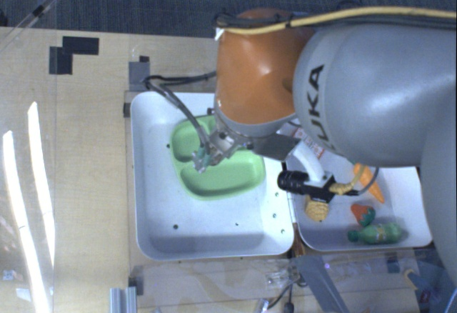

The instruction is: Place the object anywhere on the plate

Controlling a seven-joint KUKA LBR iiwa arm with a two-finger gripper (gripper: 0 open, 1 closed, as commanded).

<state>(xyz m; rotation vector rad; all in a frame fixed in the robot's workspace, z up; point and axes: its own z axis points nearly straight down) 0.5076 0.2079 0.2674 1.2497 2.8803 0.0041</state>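
A light green plate (227, 177) lies in the left white bin (153, 183), partly hidden under the arm's orange band. My gripper (203, 159) hangs over the plate's left part, close to its surface. Its tips are small and dark against the green. I cannot make out any object between them. In the right bin (418, 233) lie a yellow corn cob (317, 209), an orange piece (365, 180), a small red and green item (364, 214) and a green vegetable (375, 234).
The grey arm covers most of the right bin and the upper right of the view. A black and white bracket (305, 181) sticks out over the gap between the bins. A grey cable (171, 101) runs over the left bin's back edge.
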